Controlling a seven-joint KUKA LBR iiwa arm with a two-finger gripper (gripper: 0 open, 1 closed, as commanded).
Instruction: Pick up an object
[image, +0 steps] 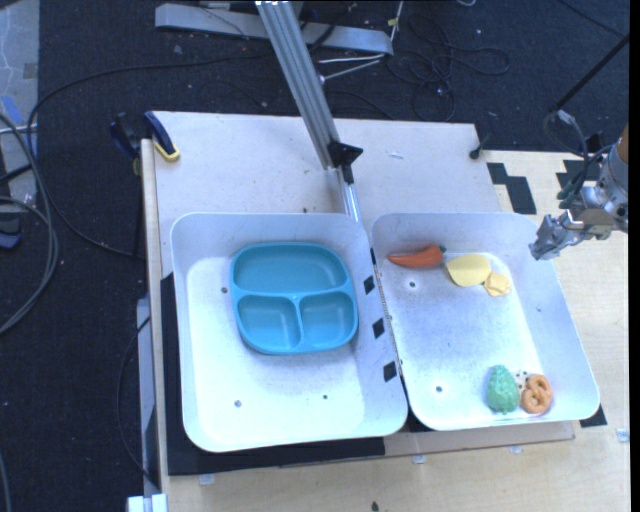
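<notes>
The gripper (552, 243) hangs at the right edge of the scene, over the far right rim of the right bin (560, 310); nothing shows between its fingers, though how wide they stand cannot be told. In that bin's far part lies an orange carrot (417, 257) with a green tip, and just right of it a pale yellow piece (468, 269) touching a smaller yellow piece (497, 285). In the near right corner a bumpy green object (502, 389) sits beside an orange pretzel-shaped object (536, 393). The left bin (200, 400) holds a blue divided tray (296, 297) with three compartments. No readable writing shows on the tabletop (250, 160).
</notes>
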